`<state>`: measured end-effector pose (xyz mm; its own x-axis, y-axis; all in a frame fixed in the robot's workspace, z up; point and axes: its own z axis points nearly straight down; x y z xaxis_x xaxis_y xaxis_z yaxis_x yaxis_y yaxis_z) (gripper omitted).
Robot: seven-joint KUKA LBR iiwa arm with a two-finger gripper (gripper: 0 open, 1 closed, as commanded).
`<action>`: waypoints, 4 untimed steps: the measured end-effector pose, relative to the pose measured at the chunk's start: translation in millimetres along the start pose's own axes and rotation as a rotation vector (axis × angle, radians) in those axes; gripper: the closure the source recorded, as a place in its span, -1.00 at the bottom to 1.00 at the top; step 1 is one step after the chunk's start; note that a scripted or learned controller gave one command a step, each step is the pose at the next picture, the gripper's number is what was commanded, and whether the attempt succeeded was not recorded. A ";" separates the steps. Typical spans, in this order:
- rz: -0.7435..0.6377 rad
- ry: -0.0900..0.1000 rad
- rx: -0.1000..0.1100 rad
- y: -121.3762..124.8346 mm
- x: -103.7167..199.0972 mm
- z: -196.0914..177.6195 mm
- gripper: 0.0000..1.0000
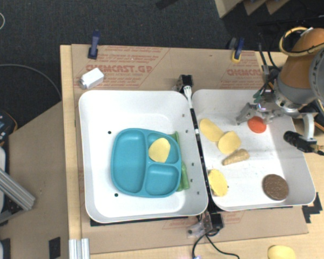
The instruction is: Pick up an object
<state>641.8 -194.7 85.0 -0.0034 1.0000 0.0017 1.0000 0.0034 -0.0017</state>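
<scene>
Seemingly pincer (257, 114) over orange ball (257, 125)

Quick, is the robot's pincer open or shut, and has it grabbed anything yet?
Pincer: open, fingers spread, holding nothing; it hangs just above the orange ball.

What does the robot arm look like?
The arm is a fat, round grey tube with an orange band near the top. Black cables run beside it. At its end sits a small grey metal gripper with thin fingers.
</scene>
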 end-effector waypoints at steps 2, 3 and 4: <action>0.004 -0.009 -0.020 -7.7 -22.1 -180.6 1.00; -0.002 -0.004 -0.013 -13.7 25.2 -252.7 1.00; 0.007 -0.005 -0.003 17.6 -32.2 -207.1 1.00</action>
<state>659.8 -227.2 292.0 0.0039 1.0000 -0.0036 1.0000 -0.0039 0.0012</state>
